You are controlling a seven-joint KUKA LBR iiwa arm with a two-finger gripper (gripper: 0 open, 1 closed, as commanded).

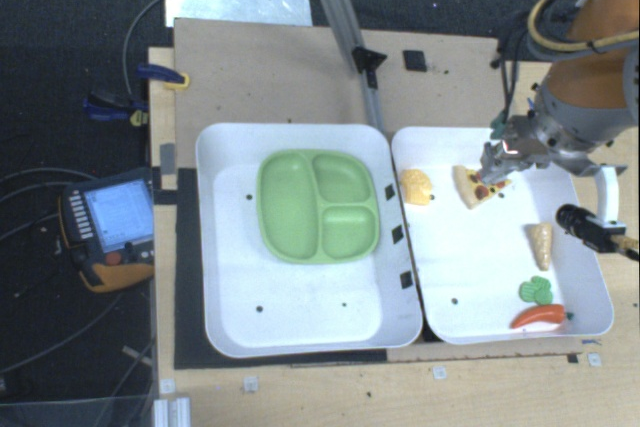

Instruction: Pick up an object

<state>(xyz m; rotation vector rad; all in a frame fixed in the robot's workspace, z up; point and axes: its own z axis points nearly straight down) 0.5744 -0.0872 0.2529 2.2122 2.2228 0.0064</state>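
One flat toy pizza slice (478,185), yellow with red dots, directly under the claw (497,160), grip state unclear

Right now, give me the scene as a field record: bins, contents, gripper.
left bin: green divided plate
right bin: yellow toy food near its left wall; toy pizza slice; beige cone-shaped toy; green toy vegetable; red toy sausage
gripper: above right bin, directly over the pizza slice
grasp: cannot tell
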